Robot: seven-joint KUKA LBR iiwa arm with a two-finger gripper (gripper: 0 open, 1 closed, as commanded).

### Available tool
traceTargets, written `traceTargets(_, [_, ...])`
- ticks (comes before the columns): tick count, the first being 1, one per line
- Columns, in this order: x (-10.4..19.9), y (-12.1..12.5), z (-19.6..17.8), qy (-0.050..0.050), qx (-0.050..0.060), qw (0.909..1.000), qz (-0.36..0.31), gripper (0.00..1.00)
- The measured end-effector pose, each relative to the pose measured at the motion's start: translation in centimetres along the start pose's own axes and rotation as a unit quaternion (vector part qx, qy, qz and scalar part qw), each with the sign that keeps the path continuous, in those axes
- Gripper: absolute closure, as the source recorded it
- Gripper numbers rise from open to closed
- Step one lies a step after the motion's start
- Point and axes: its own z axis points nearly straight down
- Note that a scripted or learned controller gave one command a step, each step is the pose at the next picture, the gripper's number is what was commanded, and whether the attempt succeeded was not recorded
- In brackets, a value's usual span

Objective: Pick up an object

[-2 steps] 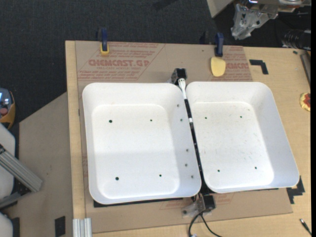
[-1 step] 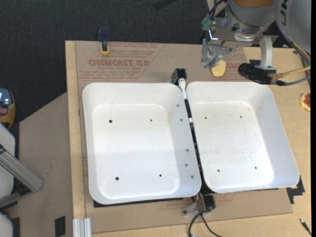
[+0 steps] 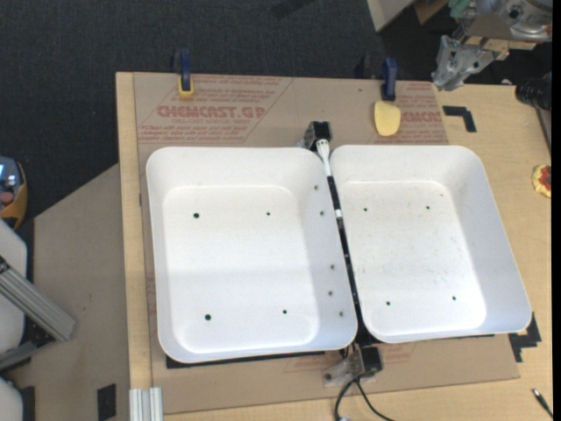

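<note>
The yellow object (image 3: 387,117), a small rounded lump, lies outside the right bin (image 3: 491,235), on the brown board (image 3: 263,103) just beyond that bin's far rim and close to its far left corner. A blue clamp (image 3: 388,75) grips the board's edge directly behind the yellow object, nearly touching it. Nothing holds the object

The gripper (image 3: 451,67) hangs beyond the right bin's far right corner, above the board's far edge, well to the right of the yellow object and apart from it. It slants down and to the left from a pale metal wrist (image 3: 513,7) that enters at the view's upper right corner. The gripper is small and blurred, so I cannot tell whether it is wide or narrow, and I see nothing in it

To the left of the right bin, rim almost against rim, sits the left bin (image 3: 166,235). A thin black strip (image 3: 337,226) runs along the gap between them, with a black plug (image 3: 317,132) at its far end and a cable (image 3: 355,384) trailing from its near end. A second blue clamp (image 3: 183,70) holds the board's far edge beyond the left bin. The board bears red printed lettering. Right of the right bin, at the view's edge, a small red and yellow thing (image 3: 543,180) lies on the board
</note>
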Motion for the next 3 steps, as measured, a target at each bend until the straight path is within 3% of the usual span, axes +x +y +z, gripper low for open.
traceTargets(1, [9.0, -3.0, 11.0, 0.003, 0.009, 0.9999, -0.005, 1.00])
traceTargets(2, [7.7, -4.9, 5.4, 0.001, 0.002, 1.0000, -0.002, 1.00])
traceTargets(3, [0.7, -5.1, 6.0, 0.001, 0.004, 1.0000, -0.001, 1.00])
